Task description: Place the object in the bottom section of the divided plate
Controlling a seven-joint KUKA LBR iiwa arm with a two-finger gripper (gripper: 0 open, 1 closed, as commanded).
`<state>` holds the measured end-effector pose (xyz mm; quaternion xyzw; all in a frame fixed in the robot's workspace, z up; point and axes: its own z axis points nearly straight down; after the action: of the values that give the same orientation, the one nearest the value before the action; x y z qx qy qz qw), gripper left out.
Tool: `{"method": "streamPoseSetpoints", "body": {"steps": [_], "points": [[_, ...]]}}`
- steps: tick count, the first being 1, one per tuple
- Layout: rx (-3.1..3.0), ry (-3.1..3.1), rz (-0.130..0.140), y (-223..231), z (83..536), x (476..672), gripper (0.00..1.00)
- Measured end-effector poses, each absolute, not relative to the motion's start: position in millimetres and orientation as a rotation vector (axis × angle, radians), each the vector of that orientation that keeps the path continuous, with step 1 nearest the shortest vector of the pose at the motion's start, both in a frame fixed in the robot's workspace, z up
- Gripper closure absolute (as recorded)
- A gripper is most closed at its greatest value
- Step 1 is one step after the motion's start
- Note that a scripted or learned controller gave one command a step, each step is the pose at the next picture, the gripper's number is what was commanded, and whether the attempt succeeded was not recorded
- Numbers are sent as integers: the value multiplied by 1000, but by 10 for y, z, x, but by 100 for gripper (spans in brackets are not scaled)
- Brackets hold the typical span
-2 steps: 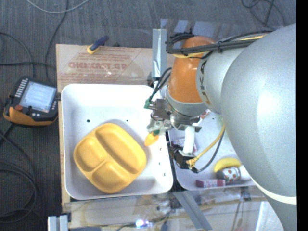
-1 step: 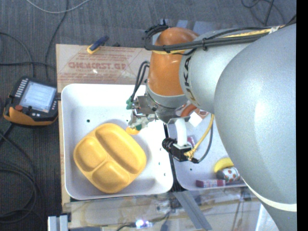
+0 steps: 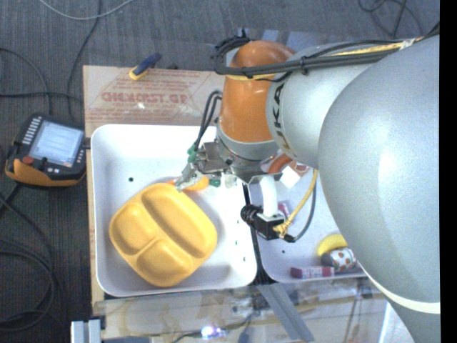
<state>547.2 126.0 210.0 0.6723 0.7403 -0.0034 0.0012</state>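
From the camera view above the bench: a small orange object [image 3: 197, 184] seen just under the gripper [image 3: 203, 179], at the upper right edge of the yellow divided plate [image 3: 163, 233], which lies in the left white bin [image 3: 107, 148]. Judged light and small, probably a toy piece of plastic or rubber, smooth and perhaps a little slippery; not fragile, by the look. Best taken across its narrow middle, with the pads on two opposite sides, so that no rolling out happens. Whether the object sits between the gripper parts or only lies beside them: cannot tell, because the orange wrist and grey arm [image 3: 371, 163] cover most of that place. Gripper state also not possible to tell here. Bottom section of the plate, the lobe nearest the lower edge of the view, seen bare. In the right white bin [image 3: 275, 266]: a yellow toy [image 3: 331, 244], a pink tube-like item [image 3: 311, 271], partly hidden by the arm.
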Motion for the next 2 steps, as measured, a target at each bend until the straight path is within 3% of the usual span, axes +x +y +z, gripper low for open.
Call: {"method": "streamPoseSetpoints", "body": {"steps": [1, 2], "points": [[2129, 2306, 13, 1864, 963, 5125, 0], [1788, 2562, 20, 2056, 932, 5042, 0]]}}
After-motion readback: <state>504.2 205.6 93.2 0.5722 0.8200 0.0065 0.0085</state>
